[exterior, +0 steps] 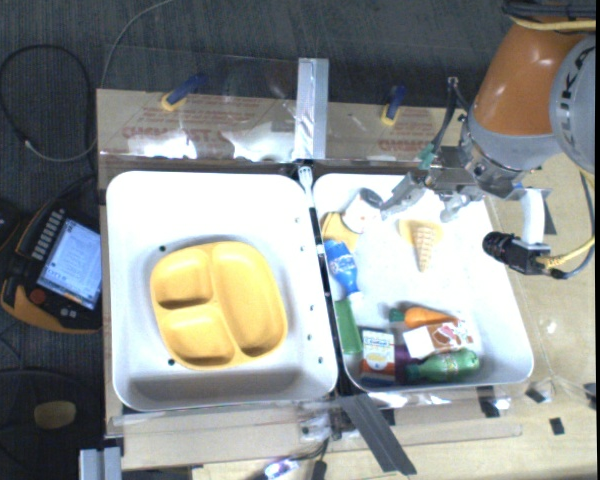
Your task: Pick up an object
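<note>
I saw the gripper (pixel 428 195) hanging over the far edge of the right bin (pixel 510 308), fingers spread, pinching nothing. The cone (pixel 424 244) lay just below it. I judged it the approach step; next I needed to descend.

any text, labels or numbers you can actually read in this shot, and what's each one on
None can be read for certain.
Faint reddish print along the brown cardboard backboard: too blurred.
Label on the blue-capped white bottle: too small.
Label on the small yellow and red juice carton: blurred.
White and red packet: print unreadable.
Lit screen of the orange handheld pendant: lines of text, too small.
</note>
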`<state>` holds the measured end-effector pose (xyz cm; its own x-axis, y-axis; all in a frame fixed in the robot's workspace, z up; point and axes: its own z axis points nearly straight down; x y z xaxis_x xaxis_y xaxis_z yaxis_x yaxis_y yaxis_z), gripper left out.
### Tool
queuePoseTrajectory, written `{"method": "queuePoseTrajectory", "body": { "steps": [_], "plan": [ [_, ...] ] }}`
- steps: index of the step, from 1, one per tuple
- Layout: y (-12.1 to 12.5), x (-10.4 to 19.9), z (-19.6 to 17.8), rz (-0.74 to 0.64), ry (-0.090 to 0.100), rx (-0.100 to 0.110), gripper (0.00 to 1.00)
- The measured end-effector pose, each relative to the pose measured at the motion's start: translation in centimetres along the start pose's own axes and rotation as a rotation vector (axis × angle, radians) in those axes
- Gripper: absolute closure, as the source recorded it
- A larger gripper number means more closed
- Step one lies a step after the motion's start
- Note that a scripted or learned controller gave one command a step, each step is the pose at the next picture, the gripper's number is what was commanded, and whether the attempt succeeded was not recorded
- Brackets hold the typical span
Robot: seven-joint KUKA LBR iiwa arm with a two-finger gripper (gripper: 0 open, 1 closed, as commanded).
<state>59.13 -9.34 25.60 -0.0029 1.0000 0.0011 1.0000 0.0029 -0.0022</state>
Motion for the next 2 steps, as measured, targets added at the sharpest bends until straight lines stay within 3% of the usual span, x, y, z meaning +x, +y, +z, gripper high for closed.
{"method": "queuePoseTrajectory", "body": {
  "steps": [1, 2],
  "plan": [
    [2.03, -5.31, 10.37, -0.122, -0.001, 0.001, 0.0],
    [2.04, -5.29, 10.35, -0.122, -0.001, 0.0, 0.0]
  ]
}}
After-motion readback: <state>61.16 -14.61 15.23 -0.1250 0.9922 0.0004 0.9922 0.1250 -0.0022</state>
